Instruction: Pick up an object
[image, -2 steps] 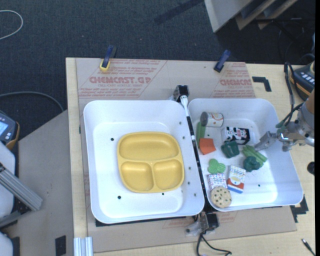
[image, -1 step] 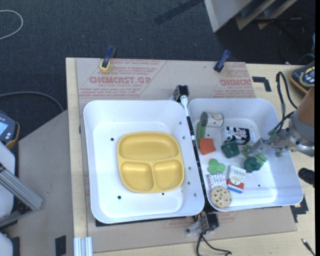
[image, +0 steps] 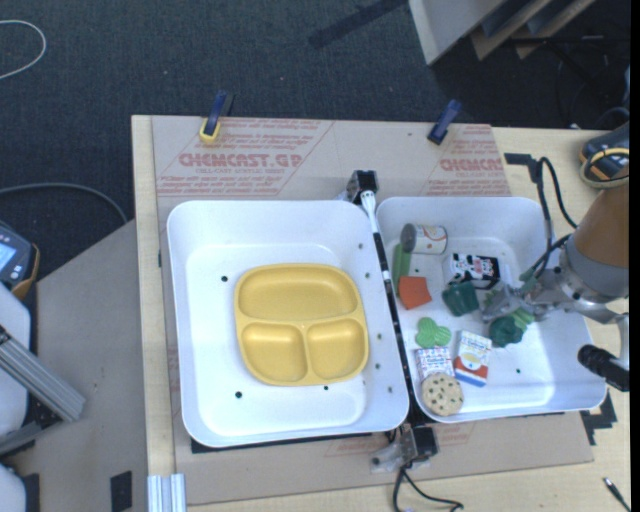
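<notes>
The right bin (image: 530, 390) holds several small items. An orange block (image: 414, 292) lies beside a green stick (image: 401, 262). A black-and-white cow-patterned piece (image: 473, 268) sits near the middle. Two dark green toys lie close together, one (image: 461, 298) to the left and one (image: 510, 328) lower right. A light green clover shape (image: 433, 333), a small carton (image: 472, 357) and a round cookie (image: 441, 394) lie toward the front. My gripper (image: 500, 306) reaches in from the right, low over the bin, between the two dark green toys and touching or just above the lower one.
A yellow divided plate (image: 300, 323) lies in the left bin (image: 195, 300). A white card (image: 432, 238) rests at the back of the right bin. Clamps (image: 212, 118) hold the cardboard at the back. Cables run along the bench's right side.
</notes>
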